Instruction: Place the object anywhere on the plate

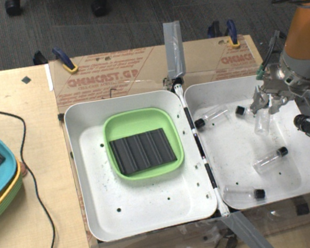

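A capped vial (243, 193) lies well below the jaws (265, 104).

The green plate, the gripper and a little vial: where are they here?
Green plate (167, 116): camera view, on its right rim.
Gripper (264, 108): camera view, between its fingertips.
Vial (267, 161): camera view, on the clear body left of its black cap.

Two white bins (87, 180), one green plate (138, 120), and four clear black-capped vials (269, 159) in the right-hand bin.
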`<state>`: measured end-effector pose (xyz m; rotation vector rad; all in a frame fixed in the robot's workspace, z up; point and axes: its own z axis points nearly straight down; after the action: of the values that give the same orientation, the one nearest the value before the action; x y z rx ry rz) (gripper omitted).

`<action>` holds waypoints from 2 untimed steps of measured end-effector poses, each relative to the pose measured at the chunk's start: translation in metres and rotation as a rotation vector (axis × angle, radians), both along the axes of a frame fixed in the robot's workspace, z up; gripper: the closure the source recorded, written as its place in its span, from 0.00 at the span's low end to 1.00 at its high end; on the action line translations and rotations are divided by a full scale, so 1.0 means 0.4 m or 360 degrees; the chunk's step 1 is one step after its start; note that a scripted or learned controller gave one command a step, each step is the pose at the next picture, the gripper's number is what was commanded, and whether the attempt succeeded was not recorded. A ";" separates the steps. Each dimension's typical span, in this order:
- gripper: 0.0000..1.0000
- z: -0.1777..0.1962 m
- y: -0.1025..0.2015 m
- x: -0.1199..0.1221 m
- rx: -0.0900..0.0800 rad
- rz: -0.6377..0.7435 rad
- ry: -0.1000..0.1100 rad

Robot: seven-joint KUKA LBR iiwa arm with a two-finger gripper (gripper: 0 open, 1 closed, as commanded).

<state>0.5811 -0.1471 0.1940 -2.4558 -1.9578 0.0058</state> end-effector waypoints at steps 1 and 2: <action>0.00 0.000 0.000 0.000 0.0000 0.0000 -0.0001; 0.00 0.105 -0.080 -0.008 -0.0002 -0.0397 -0.0003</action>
<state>0.5778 -0.1791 0.2359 -2.6817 -1.6378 0.0049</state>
